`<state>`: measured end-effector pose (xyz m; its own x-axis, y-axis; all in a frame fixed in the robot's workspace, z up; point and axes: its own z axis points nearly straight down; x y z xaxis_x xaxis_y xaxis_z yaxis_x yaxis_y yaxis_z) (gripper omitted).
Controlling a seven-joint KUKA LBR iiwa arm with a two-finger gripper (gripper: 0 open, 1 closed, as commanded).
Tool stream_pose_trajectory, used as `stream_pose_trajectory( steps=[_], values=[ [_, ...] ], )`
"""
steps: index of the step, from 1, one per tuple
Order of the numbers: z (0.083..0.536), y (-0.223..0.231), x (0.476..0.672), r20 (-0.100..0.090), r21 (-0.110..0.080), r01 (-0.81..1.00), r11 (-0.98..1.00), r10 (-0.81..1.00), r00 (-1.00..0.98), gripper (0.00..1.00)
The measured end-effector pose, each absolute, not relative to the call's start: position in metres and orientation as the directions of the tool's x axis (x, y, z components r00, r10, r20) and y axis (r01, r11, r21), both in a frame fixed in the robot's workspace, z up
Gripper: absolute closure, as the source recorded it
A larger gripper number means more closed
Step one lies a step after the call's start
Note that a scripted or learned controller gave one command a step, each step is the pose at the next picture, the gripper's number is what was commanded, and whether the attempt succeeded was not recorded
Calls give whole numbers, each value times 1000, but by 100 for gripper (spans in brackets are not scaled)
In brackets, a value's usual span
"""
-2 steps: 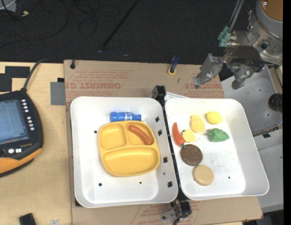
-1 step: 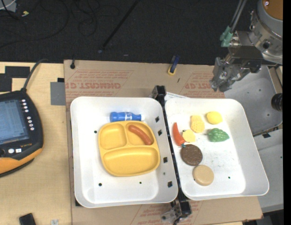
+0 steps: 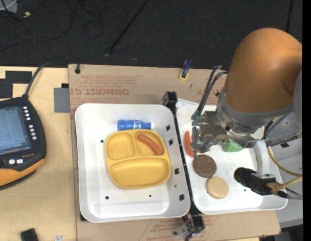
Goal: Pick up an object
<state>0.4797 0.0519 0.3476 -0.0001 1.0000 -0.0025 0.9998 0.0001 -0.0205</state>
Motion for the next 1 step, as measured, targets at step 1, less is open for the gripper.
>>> stream_pose_trajectory(
  steps=[1],
  values=[
    [368, 26, 476, -1, -1, 1000, -2, 1000, 2, 100]
  ],
)
